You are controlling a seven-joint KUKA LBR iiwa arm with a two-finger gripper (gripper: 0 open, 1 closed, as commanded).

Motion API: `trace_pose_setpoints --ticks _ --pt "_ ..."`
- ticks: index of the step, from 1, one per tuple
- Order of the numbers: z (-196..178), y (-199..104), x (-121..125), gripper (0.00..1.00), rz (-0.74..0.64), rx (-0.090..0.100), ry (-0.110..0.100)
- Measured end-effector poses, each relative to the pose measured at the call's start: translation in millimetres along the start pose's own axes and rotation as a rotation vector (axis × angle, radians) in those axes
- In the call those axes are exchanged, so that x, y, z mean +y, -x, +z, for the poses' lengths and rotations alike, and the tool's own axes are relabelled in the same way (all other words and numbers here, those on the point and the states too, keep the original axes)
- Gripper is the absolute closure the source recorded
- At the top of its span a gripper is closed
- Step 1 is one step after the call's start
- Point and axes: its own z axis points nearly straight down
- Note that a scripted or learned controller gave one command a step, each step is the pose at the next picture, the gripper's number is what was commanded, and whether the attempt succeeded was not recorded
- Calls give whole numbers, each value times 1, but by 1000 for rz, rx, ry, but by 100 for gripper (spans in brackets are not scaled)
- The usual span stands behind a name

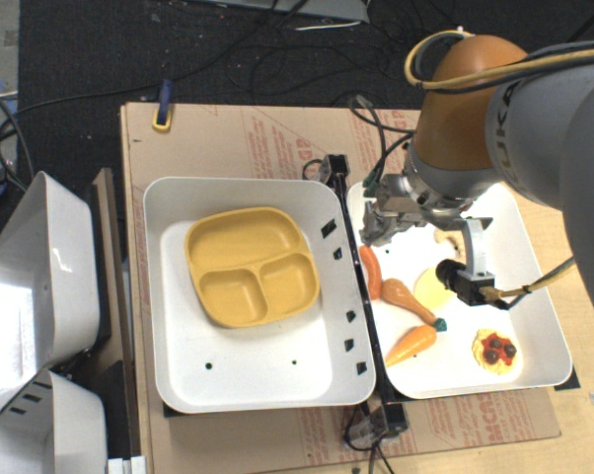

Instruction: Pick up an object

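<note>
Right bin [549,349] holds toy food: orange carrot [411,343] at 6 o'clock, squash-like piece [408,298] centre, pizza slice [495,351] at 5 o'clock. Gripper [415,215] hovers at 11 o'clock; opening cannot tell. Carrot likely light, rigid, slick plastic; grip across thick middle. Left bin [169,363] holds yellow divided plate [252,265].

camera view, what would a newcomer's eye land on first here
Probably the yellow divided plate, lying alone in the left bin. Next, the grey arm with its orange band reaching from the right over the right bin, where an orange carrot, a pear-like toy and a small round tart lie near the bin's front.
</note>
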Motion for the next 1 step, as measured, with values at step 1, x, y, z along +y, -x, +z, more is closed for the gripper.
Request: trace_pose_setpoints --ticks 1 --pt "-8 -50 -3 100 0 0 2"
